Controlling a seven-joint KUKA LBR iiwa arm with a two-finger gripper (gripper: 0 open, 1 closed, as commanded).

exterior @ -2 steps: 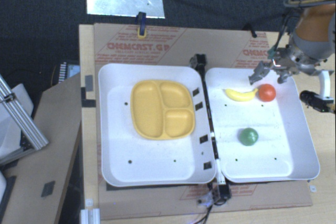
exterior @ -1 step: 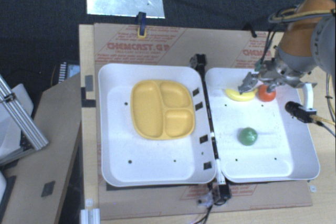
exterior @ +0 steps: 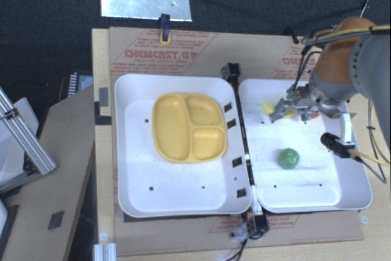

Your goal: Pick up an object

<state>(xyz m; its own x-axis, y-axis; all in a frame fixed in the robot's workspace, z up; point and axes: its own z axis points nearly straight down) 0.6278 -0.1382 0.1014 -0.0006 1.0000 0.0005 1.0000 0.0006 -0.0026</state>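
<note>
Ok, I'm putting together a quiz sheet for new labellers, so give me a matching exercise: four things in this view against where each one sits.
Things
1. yellow divided plate
2. green ball
3. small yellow object
4. gripper

Places
A. over the far half of the right bin, reaching in from the right
B. on the right bin's floor, near its middle, apart from the gripper
C. middle of the left bin
D. far-left part of the right bin, just beside the gripper's tip

Pairs: 1-C, 2-B, 3-D, 4-A
</note>
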